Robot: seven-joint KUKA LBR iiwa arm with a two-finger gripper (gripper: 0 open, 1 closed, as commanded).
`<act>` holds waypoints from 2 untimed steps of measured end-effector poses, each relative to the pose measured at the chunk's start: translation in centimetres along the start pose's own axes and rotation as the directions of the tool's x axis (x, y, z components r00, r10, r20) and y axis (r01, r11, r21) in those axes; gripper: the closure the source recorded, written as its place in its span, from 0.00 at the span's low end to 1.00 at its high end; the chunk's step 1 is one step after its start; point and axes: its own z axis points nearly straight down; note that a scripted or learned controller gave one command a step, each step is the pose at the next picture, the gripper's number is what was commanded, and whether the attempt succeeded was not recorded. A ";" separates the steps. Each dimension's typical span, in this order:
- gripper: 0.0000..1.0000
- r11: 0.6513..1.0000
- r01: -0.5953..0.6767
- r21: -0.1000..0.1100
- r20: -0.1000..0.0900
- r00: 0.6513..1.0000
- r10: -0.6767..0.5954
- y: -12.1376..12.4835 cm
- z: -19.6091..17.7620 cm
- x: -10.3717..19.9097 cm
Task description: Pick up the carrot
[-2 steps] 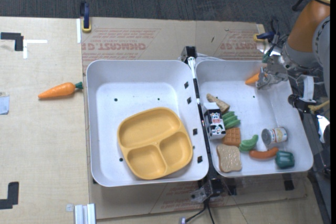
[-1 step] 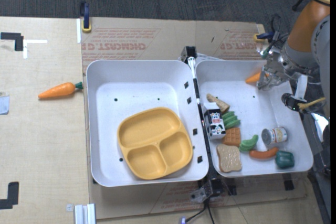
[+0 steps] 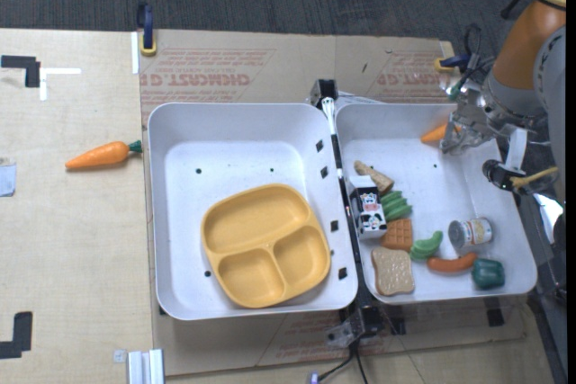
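A carrot (image 3: 99, 156), orange with a small green top, lies on the bare bench left of the left bin (image 3: 171, 193), outside both bins. My gripper (image 3: 457, 138) is low over the far right corner of the right bin (image 3: 504, 211). A small orange piece (image 3: 435, 135) sits right against the gripper's left side, at the bin's back wall. I cannot tell whether that piece is held or what it is.
A yellow divided plate (image 3: 265, 245) lies in the left bin. The right bin holds several toy foods: a bread slice (image 3: 393, 270), a sausage (image 3: 450, 263), a green pepper (image 3: 487, 272), a can (image 3: 471, 232) and a milk carton (image 3: 369, 209).
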 end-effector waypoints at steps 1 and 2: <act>0.00 0.999 -0.042 -0.004 0.001 0.999 0.042 0.0 -3.4 0.2; 0.00 0.972 -0.236 0.002 0.001 0.972 0.236 -0.1 0.1 0.2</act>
